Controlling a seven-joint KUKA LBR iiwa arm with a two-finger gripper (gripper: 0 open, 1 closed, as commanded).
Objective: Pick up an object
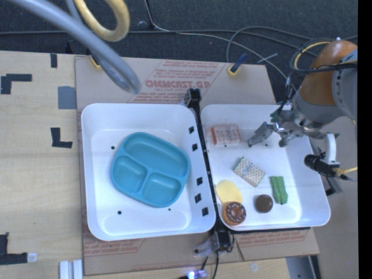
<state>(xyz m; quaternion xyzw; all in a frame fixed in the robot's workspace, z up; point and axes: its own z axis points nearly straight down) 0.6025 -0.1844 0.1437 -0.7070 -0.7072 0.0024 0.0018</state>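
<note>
Jaws: we cannot tell how they stand; the gripper [263, 135] hangs over the right bin's [317, 217] upper part with nothing seen in it.
Nearest item: we see a red-and-white packet [225, 135] just beside it, flat on the floor.
Other candidates: patterned square pad [249, 171], green piece [278, 189], brown ball [264, 203], yellow piece [228, 190], doughnut [234, 213], lying apart, so we judge each reachable from above.
Left bin [96, 121]: blue divided plate [150, 168], well apart.

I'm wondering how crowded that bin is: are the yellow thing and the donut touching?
Touching. The camera view shows the yellow piece meeting the top edge of the chocolate donut, with no white bin floor between them.
</note>
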